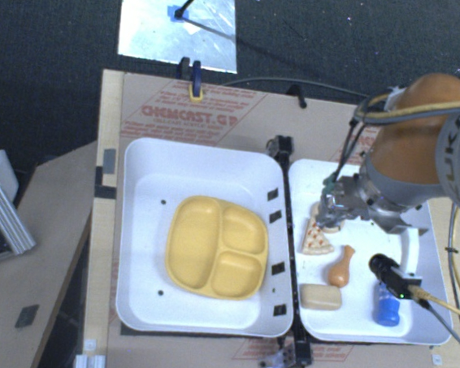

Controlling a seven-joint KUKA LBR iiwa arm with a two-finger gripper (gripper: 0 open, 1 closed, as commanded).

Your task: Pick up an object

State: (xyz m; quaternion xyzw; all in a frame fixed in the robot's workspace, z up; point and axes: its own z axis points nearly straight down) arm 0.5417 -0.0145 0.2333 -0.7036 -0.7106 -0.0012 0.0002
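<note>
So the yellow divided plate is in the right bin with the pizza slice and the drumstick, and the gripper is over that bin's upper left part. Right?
Not quite. The camera view shows the yellow divided plate lying alone in the left bin. The pizza slice and the drumstick are in the right bin, and the gripper is over that bin's upper left part, as you said.

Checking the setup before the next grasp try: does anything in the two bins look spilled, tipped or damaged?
Nothing stands out. The yellow divided plate lies flat in the left bin; the pizza slice, drumstick, tan block and blue object lie separately in the right bin.
</note>
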